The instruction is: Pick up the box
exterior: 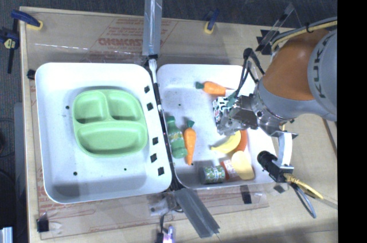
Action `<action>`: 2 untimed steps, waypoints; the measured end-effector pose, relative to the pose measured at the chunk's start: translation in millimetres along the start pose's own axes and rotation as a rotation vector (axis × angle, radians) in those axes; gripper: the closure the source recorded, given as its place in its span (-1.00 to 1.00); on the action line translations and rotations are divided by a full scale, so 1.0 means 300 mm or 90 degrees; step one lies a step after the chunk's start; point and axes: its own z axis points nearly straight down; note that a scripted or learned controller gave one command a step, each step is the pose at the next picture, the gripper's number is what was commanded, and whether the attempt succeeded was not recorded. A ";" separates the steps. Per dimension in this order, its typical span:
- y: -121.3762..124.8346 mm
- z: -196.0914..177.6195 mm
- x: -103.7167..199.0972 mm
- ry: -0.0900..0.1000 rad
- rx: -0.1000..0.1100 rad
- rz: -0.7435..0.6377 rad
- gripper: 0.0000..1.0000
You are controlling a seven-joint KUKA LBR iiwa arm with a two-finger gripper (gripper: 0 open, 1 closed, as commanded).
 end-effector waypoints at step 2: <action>0.005 -0.064 0.004 -0.001 0.002 -0.008 1.00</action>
